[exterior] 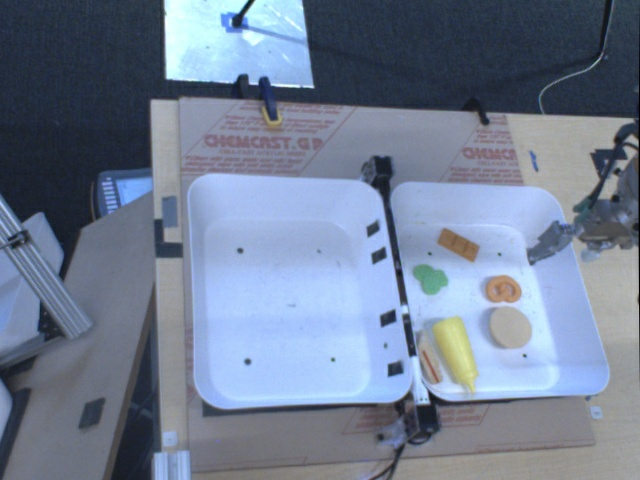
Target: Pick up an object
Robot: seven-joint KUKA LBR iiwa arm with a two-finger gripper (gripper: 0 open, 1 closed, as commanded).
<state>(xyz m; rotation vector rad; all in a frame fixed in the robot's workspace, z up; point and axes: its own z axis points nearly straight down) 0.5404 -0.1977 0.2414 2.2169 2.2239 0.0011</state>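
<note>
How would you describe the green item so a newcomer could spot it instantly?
Look in the right bin, the one holding all the toys. The green item lies near that bin's left wall, below the orange waffle and above the yellow bottle. It is the sole green, lobed piece there.

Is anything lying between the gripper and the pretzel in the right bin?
Nothing visible does. The gripper hangs over the right bin's far right side, and the pretzel lies just left of and nearer than it, with bare bin floor between. The tan disc sits nearer, off that line.
</note>
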